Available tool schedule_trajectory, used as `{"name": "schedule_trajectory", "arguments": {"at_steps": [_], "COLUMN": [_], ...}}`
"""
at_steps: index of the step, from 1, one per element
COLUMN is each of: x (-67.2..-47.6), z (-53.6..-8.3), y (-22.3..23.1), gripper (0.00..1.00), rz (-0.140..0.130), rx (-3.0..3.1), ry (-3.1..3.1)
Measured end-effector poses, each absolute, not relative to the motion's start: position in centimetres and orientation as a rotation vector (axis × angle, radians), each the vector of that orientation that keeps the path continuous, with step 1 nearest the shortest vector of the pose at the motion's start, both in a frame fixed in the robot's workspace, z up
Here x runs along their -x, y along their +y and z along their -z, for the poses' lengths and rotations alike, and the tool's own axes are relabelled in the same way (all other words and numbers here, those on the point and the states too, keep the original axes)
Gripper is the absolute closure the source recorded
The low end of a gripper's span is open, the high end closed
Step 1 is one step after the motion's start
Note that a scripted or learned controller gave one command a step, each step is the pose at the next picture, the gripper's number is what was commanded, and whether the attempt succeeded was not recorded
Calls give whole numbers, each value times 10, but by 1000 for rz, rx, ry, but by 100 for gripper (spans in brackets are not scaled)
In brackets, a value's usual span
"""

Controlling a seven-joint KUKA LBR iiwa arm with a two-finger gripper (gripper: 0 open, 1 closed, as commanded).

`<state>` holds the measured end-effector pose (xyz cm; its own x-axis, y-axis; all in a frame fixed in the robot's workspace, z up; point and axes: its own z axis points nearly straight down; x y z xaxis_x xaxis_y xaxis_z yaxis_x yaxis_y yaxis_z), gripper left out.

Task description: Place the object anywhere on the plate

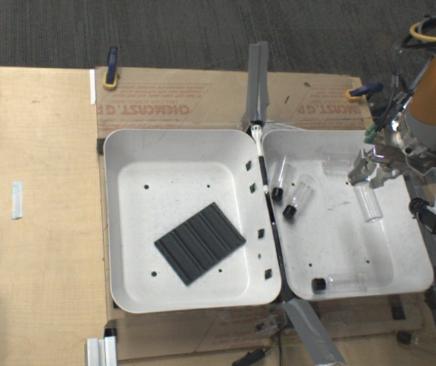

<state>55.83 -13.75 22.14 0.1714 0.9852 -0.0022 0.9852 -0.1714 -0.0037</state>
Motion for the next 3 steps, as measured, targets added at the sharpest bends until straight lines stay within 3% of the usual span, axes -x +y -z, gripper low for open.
{"name": "schedule_trajectory", "arguments": {"at_steps": [1, 2, 3], "x": [-539, -501, -477], "z": [-237, -250, -197], "y": [-83, -19, 61], "gripper": [100, 100, 100], "rz": [-5, -6, -7], "rx": [2308, 2302, 2230], "ry": [-2129, -2134, -2211]}}
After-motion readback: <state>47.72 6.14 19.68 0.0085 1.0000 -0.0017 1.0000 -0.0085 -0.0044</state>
